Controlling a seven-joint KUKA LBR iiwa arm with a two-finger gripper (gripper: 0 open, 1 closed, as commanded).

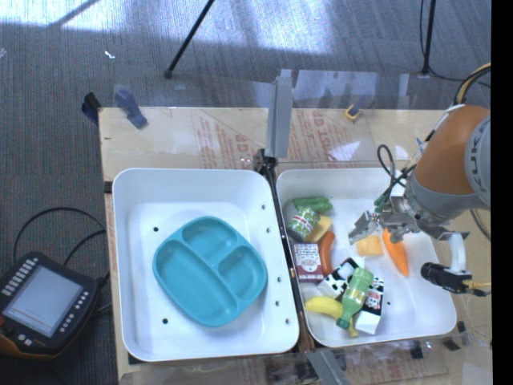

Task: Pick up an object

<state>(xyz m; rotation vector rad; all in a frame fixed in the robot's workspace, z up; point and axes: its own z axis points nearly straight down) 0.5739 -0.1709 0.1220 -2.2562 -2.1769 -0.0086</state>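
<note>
Over the right white plastic bin the pincer is hovering spread apart, gripping nothing, just above the orange plastic carrot, which is lying unlifted, so pickup is pending.

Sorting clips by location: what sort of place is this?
Probably a robotics lab: a robot arm over two white bins of toy food, a teach pendant and tripod legs on carpet.
</note>
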